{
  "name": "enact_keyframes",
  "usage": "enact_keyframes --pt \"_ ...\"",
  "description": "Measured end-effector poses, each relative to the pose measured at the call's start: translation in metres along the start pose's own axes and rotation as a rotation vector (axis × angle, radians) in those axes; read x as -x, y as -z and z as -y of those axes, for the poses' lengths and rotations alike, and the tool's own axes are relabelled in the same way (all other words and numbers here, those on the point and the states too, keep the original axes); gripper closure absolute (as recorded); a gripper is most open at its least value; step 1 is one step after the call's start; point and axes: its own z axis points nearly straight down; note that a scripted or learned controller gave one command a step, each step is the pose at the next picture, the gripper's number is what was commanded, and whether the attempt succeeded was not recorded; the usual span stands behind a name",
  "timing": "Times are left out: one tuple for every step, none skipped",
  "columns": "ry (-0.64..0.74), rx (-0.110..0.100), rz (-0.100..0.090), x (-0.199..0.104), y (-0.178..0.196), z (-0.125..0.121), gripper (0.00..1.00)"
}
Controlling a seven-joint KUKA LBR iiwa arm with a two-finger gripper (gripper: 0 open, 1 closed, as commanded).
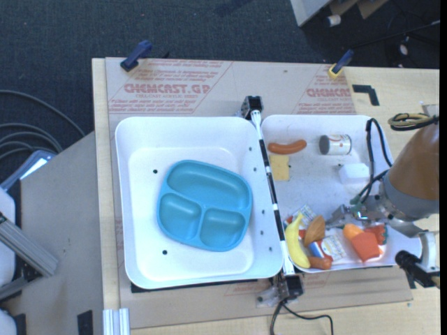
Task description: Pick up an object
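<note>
My gripper (355,213) is low in the right bin (307,128), at its near right part, below the arm's orange band (419,166). It sits just above a heap of toy food: an orange carrot-like piece (363,244), a brown piece (315,228), a yellow banana (296,241) and a small red sausage (320,261). The gripper's tip is lost among dark parts and the heap. Farther back in the same bin lie a red hot dog (287,146), a yellow cheese wedge (280,166), a silver can (336,144) on its side and a white block (353,172).
The left bin (133,187) holds a blue divided plate (204,205). A black divider clip (252,106) sits between the bins at the back. A black cable (380,149) loops over the right bin's far right corner. Blue and yellow clamps hold the bench board's back edge.
</note>
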Motion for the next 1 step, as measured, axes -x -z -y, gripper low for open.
enact_keyframes --pt "0.0 0.002 0.001 -0.0001 0.0097 -0.0003 1.0"
